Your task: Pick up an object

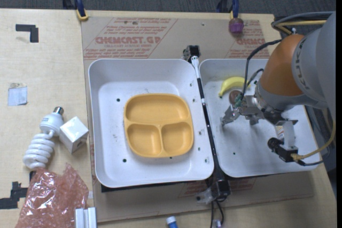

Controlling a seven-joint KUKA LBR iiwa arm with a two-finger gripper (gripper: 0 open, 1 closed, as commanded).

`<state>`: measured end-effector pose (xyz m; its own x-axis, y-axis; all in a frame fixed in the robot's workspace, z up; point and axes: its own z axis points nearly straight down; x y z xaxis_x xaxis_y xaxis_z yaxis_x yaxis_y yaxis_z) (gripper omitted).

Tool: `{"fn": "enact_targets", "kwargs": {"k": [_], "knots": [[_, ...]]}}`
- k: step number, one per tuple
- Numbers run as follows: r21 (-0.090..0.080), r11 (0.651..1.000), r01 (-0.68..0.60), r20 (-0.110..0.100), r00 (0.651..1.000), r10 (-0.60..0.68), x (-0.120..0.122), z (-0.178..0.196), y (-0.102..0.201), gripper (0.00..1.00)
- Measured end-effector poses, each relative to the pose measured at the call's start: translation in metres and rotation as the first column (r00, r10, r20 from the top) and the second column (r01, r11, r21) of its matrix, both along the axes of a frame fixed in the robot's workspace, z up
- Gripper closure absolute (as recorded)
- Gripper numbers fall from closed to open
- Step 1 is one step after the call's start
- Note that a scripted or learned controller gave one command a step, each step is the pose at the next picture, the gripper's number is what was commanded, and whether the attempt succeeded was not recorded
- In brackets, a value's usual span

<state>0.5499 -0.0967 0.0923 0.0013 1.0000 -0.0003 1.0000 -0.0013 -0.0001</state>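
Observation:
A yellow banana (232,84) lies near the back left of the right bin (235,160). Just in front of it sits a small round brown object (235,96). My gripper (240,117) hangs over the right bin's middle, just in front of these two. Its fingers are spread apart, one fingertip (226,118) pointing left, and nothing shows between them. The grey arm with its orange band (283,69) reaches in from the right and hides part of the bin behind it.
The left bin (107,157) holds a yellow three-compartment plate (158,125). On the bench at left lie a spiral light bulb (43,141), a white cube (74,133) and a crumpled pink bag (51,197). A purple clamp (236,24) sits at the back.

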Motion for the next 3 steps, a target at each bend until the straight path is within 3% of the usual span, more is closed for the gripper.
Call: {"fn": "enact_targets", "kwargs": {"k": [1,2,3], "knots": [[-0.001,1.0,-0.002,0.002,1.0,0.002,0.001,0.01,0.0,1.0],[-0.001,1.0,-0.002,0.002,1.0,0.002,0.001,0.01,0.0,0.0],[0.0,1.0,0.001,0.0,1.0,-0.001,-0.069,0.0,0.001,0.0]]}}
